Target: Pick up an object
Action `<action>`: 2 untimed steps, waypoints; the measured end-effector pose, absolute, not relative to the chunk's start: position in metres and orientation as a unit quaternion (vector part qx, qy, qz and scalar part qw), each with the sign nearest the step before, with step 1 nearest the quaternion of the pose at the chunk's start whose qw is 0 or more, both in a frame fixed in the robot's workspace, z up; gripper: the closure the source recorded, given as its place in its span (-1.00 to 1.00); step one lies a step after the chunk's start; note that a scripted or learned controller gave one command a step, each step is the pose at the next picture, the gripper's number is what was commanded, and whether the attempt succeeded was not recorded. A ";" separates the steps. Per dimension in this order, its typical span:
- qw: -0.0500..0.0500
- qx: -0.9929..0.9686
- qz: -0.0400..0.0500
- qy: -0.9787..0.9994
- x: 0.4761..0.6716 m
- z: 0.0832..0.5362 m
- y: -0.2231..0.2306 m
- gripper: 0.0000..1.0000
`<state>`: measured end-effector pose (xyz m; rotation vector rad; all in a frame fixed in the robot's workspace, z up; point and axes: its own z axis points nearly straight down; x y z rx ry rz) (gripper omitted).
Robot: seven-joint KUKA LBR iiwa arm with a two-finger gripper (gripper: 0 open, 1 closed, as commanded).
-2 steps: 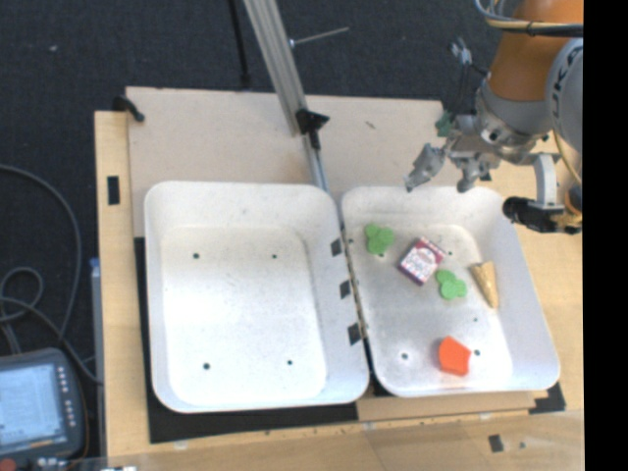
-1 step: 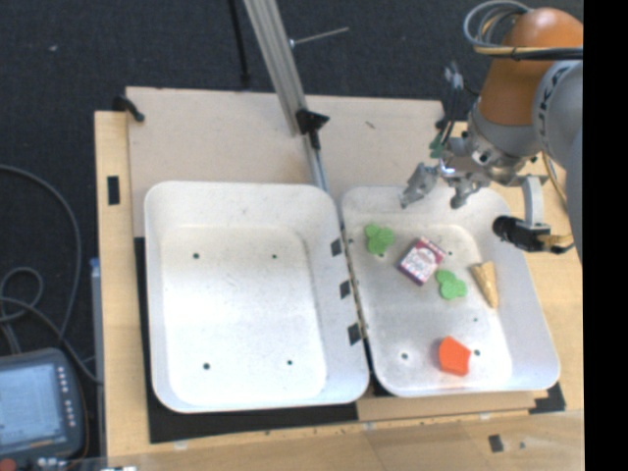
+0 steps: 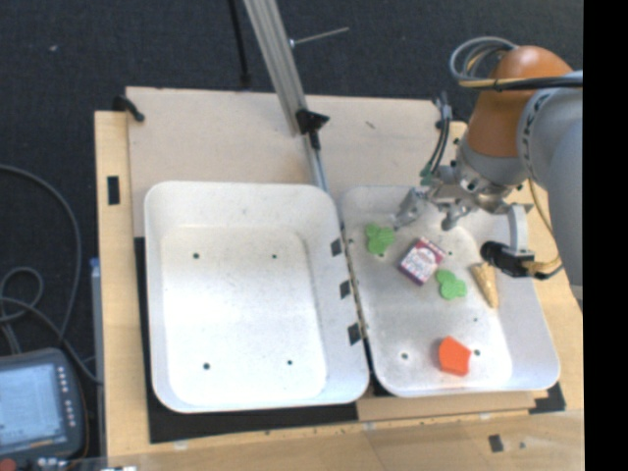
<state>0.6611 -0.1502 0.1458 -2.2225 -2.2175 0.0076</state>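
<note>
Nearest the camera, an orange plastic block (image 3: pixel 453 355) lies untouched in the right white bin (image 3: pixel 525 346). Above a small purple-and-white carton (image 3: pixel 421 260), the gripper (image 3: pixel 437 207) hovers open and empty; nothing is picked yet.

A robotics lab or test cell, shown by the plywood bench (image 3: pixel 226 135) bearing 2 white bins (image 3: pixel 245 292), an aluminium mast (image 3: pixel 280 52) bolted at its rear, dark carpet (image 3: pixel 88 27) with loose cables (image 3: pixel 39 253), and a teach pendant (image 3: pixel 34 405) beside it.
</note>
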 end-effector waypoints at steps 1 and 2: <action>-0.002 -0.709 -0.001 -0.705 0.664 0.162 -0.151 1.00; -0.004 -0.709 -0.002 -0.705 0.655 0.220 -0.156 1.00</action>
